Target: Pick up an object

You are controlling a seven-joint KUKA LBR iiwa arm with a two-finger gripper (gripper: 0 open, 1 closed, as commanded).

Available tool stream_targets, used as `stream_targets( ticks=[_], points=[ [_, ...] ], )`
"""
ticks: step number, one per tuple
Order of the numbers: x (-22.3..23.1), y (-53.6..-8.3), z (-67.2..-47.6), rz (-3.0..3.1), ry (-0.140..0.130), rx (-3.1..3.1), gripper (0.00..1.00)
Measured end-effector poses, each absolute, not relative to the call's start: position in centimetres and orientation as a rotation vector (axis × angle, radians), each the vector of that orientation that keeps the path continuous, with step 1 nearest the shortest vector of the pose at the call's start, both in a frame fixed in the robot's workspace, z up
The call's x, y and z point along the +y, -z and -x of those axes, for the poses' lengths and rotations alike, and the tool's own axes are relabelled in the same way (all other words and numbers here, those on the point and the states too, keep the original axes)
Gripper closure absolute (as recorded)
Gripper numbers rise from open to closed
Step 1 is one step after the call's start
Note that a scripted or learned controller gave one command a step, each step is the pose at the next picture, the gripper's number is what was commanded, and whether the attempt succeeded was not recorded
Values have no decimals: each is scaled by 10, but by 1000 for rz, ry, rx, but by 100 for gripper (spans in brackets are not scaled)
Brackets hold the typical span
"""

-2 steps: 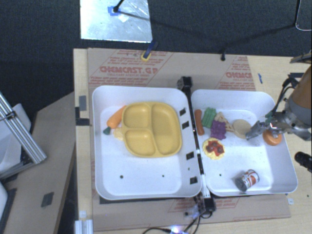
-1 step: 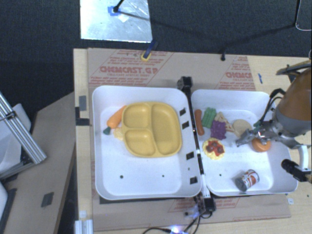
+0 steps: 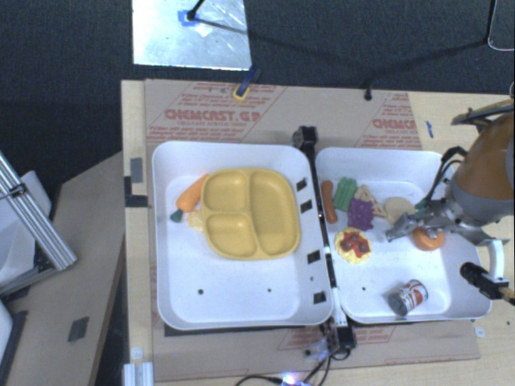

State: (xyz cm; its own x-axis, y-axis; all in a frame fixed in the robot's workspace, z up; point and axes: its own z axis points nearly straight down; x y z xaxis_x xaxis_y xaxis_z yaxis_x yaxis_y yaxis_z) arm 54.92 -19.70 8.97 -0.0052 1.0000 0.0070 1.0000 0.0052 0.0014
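Note:
My gripper [image 3: 409, 227] is low over the right bin [image 3: 451, 163], near its right side. An orange round item [image 3: 427, 239] lies right beside and partly under it; whether it is held I cannot make out. To the left of the gripper lie a tan disc [image 3: 396, 207], a purple grape bunch [image 3: 360, 213], a green piece [image 3: 346, 191], a red sausage [image 3: 327, 201] and a yellow round with red topping [image 3: 352, 245]. A small can [image 3: 408, 297] lies on its side near the bin's front edge.
The left bin [image 3: 241, 300] holds a yellow divided plate [image 3: 245, 213] with a carrot [image 3: 191, 193] at its left. A black hinge strip [image 3: 318, 215] runs between the bins. The arm's orange band [image 3: 491, 163] hangs over the right bin's right edge.

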Motion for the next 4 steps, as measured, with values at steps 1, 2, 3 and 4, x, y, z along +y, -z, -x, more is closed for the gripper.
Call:
stream_targets(
  ticks=[1, 2, 3, 4],
  points=[
    [-202, -102, -552, 2232, 10, -2240, 100],
    [-195, -162, -549, 2220, 5, -2230, 100],
    [-203, -222, -555, 2222, 5, -2232, 100],
    [-203, -225, -556, 2219, 2, -2229, 100]
  ],
)
